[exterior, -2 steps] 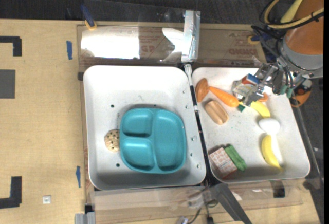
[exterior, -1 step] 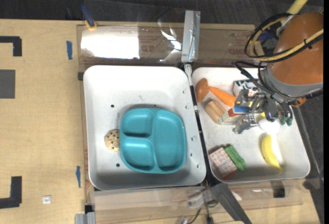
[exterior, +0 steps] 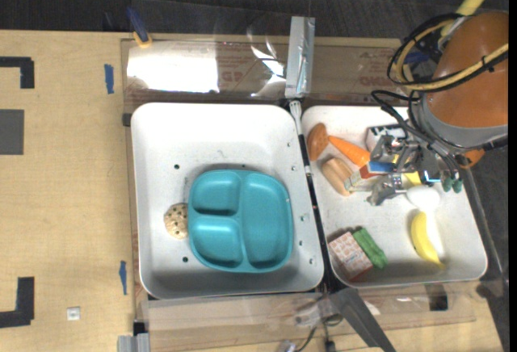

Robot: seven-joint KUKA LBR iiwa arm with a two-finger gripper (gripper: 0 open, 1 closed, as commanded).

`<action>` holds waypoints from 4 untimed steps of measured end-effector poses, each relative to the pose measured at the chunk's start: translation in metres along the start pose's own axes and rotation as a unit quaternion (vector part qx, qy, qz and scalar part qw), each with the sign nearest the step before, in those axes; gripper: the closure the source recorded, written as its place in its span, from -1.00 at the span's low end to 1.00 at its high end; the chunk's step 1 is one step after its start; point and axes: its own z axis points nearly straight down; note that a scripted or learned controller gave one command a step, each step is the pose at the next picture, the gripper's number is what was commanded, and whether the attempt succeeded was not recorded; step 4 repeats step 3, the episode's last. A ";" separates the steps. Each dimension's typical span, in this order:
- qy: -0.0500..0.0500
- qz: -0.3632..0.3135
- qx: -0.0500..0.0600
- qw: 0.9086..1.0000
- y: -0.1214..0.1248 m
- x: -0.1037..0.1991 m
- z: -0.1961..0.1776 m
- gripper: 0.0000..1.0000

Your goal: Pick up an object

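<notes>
The KUKA arm's gripper (exterior: pixel 393 181) hangs low over the right-hand bin (exterior: pixel 472 266), its fingers lost in cables and wrist hardware, so whether they stand apart or together cannot be told. The nearest pick looks to be the tan bread roll (exterior: pixel 337 175), just left of the tool and lying slantwise, with the carrot (exterior: pixel 349 150) just above it. A banana (exterior: pixel 423 238) lies below the gripper, long axis roughly up-and-down. The teal divided plate (exterior: pixel 241 219) and a cookie (exterior: pixel 176 220) sit well left, in the other bin (exterior: pixel 161 132).
</notes>
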 end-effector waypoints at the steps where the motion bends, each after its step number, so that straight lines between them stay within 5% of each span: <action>1: 0.002 -0.436 -0.001 0.900 0.018 -0.050 0.047 1.00; 2: 0.000 -0.325 0.000 0.946 0.060 -0.061 0.010 1.00; 3: 0.000 -0.448 -0.001 0.894 0.086 -0.072 -0.040 1.00; 4: 0.000 -0.448 -0.001 0.894 0.086 -0.072 -0.040 1.00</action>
